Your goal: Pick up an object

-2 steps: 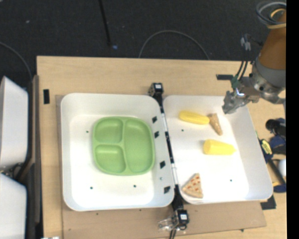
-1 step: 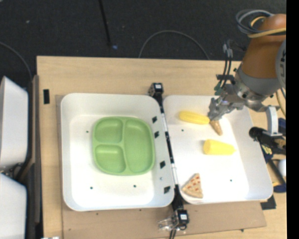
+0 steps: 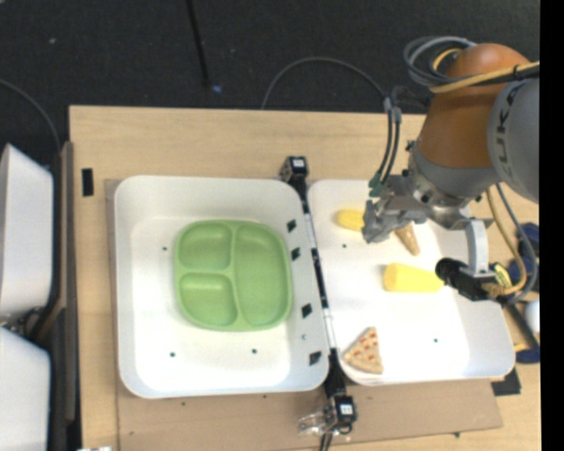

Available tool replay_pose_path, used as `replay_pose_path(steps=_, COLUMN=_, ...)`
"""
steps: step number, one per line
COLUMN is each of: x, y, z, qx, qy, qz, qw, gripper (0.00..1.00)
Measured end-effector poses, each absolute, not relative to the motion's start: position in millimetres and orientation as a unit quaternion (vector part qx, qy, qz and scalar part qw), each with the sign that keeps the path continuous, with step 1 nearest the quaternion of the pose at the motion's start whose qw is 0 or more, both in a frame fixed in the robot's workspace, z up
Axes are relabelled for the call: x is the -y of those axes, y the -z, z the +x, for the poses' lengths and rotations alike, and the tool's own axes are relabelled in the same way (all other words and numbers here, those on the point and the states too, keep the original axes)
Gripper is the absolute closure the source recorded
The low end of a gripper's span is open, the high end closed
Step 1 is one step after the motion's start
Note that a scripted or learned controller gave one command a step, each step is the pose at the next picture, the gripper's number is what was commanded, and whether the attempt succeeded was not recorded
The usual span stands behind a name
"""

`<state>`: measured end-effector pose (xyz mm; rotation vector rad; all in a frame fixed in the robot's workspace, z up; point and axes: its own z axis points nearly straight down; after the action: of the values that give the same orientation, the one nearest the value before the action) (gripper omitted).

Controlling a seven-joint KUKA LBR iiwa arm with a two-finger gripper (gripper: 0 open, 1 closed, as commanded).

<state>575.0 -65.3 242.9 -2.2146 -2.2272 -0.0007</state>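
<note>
My gripper [image 3: 383,224] hangs over the back part of the right bin [image 3: 470,346], under the arm's orange band. A small yellow piece [image 3: 350,219] lies just left of it, partly hidden by it. A tan, cone-like piece [image 3: 410,241] pokes out just below and to the right of the gripper. A yellow block [image 3: 412,278] lies in the middle of the bin, in front of the gripper. Near the front left corner of that bin rests a pizza-slice toy [image 3: 364,352].
The left bin [image 3: 141,346] holds a green divided plate [image 3: 233,272]. A ridge with black clips [image 3: 312,271] separates the two bins. Cables and a black fitting [image 3: 462,278] hang off the arm over the right bin's right side.
</note>
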Motion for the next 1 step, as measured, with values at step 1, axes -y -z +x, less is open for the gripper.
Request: replay_pose_path(steps=1, x=20.9, y=-247.1, z=555.4, qx=0.709, qy=0.0007, qz=-0.705, qw=0.000, gripper=1.00)
